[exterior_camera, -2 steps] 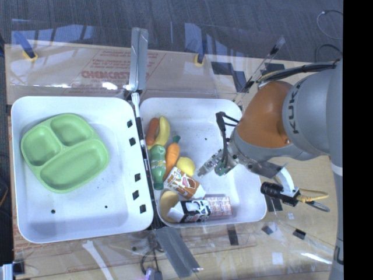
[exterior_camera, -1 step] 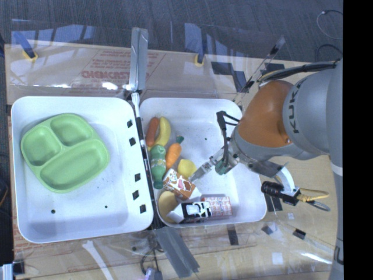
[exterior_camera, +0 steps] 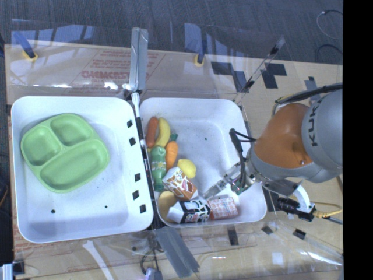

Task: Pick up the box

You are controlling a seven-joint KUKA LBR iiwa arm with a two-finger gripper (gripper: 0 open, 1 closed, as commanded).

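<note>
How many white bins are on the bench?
2. The left bin holds a green divided plate; the right bin holds the toy food and small boxes.

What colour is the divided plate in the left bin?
Light green: the three-compartment plastic plate, seen best in the camera view.

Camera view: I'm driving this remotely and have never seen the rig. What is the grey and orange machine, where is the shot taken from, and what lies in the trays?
One camera looks down at a slant on a bench. The grey and orange machine is a robot arm reaching in from the right. Its gripper hangs low in the right bin, just above a small pinkish packet. I see nothing between its fingers. Beside the packet lies a black and white box, with toy food along the bin's left wall. The left bin holds a green divided plate.
</note>
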